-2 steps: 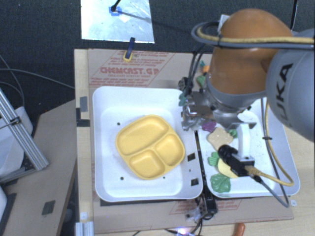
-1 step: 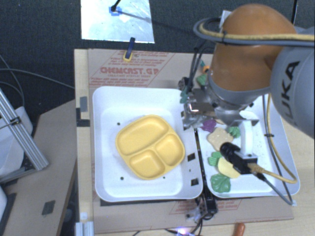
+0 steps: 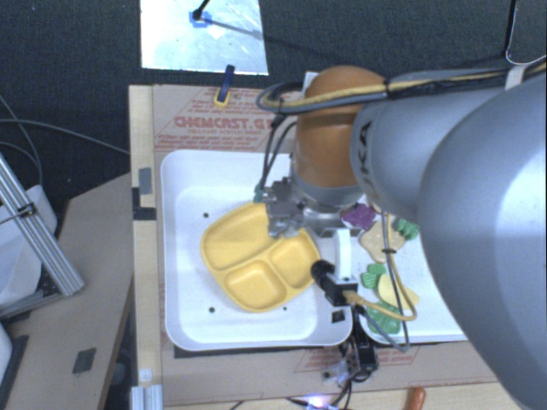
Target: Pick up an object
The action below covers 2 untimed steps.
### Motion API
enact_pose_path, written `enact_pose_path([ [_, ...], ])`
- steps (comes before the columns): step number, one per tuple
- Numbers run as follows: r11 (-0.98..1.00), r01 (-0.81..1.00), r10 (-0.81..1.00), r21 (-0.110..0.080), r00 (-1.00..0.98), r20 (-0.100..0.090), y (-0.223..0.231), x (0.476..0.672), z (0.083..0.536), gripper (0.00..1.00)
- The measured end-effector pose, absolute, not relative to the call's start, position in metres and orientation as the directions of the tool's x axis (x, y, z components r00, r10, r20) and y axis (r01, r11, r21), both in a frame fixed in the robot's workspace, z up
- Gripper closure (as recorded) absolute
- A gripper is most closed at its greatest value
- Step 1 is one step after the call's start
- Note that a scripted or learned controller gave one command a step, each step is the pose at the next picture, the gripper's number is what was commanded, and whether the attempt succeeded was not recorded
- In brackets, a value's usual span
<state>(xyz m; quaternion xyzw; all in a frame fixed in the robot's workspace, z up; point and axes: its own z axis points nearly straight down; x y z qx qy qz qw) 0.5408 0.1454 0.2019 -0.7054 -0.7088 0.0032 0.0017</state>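
Note:
A yellow divided plate [image 3: 252, 259] with three compartments lies in the left white bin [image 3: 184, 229], toward its right side. The arm's grey wrist with the orange band hangs over the plate's upper right rim, and my gripper [image 3: 289, 220] comes down right at that rim. The wrist hides the fingertips. In the right bin [image 3: 427, 323], partly hidden by the arm, lie small toys: a purple piece [image 3: 359, 217], green pieces [image 3: 373, 275] and a cream piece [image 3: 376, 244].
A cardboard sheet [image 3: 205, 122] lies behind the bins with a blue and yellow tool [image 3: 225, 85] on it. A silver sheet [image 3: 202, 24] is at the back. Cables run along the arm and hang near the bins' front divider [image 3: 342, 280]. A metal frame [image 3: 34, 229] stands at left.

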Motion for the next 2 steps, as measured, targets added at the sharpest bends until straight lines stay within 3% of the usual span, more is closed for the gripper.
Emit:
enact_pose_path([
  [1, 0.004, 1.0, 1.0, 0.013, -0.004, 0.003, 0.134, 0.522, 0.106, 1.0],
  [2, -0.003, 1.0, 1.0, 0.012, 0.003, -0.001, 0.089, 0.561, 0.19, 1.0],
])
